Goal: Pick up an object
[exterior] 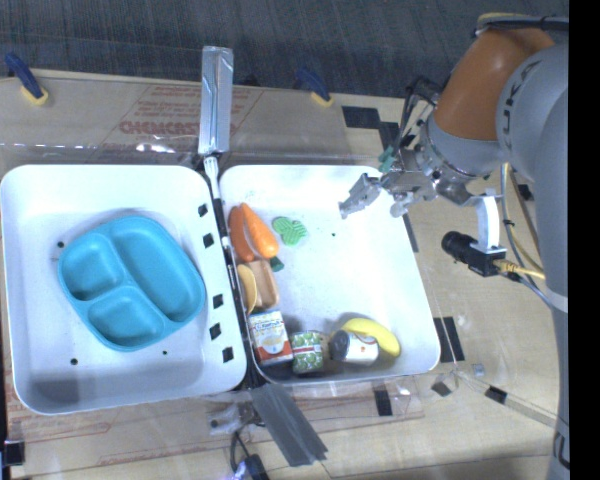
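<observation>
My gripper [376, 202] hangs over the upper right part of the right bin [380, 268], open, with nothing between its fingers. Along the bin's left wall lie an orange carrot [251, 232] and a bun-like toy [259, 286]. A small green leafy piece [290, 231] sits just right of the carrot. At the front edge stand a small carton [270, 336], a green can [308, 352], a dark bottle [345, 348] and a yellow banana [375, 335]. All of these lie left of and below the gripper.
The left bin [40, 368] holds a blue divided plate [130, 280]. A metal clamp bar [216, 98] stands at the back between the bins. The arm's orange band [485, 78] and cables [480, 253] are beyond the right bin's right wall.
</observation>
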{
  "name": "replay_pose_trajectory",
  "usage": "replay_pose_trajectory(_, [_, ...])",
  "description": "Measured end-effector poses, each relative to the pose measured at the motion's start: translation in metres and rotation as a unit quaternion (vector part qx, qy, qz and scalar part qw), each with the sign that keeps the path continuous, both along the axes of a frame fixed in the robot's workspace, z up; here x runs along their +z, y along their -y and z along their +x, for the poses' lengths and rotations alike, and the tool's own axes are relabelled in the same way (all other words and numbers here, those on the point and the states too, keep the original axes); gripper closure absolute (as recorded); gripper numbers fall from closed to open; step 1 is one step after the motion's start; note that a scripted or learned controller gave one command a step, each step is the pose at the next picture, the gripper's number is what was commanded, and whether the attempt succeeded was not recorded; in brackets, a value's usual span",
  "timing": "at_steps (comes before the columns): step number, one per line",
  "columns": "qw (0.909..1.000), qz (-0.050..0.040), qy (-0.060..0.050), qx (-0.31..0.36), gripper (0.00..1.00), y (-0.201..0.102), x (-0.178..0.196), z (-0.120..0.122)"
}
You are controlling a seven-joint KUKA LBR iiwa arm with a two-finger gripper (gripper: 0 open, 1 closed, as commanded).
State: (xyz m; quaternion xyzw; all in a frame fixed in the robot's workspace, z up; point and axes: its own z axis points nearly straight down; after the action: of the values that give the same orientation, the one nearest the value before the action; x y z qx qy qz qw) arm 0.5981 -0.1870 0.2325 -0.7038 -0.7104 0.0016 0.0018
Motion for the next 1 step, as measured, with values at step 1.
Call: replay_pose_trajectory(1, [0.9975,0.0009,-0.001,0.07,0.0,-0.0069,-0.0754,0.0589])
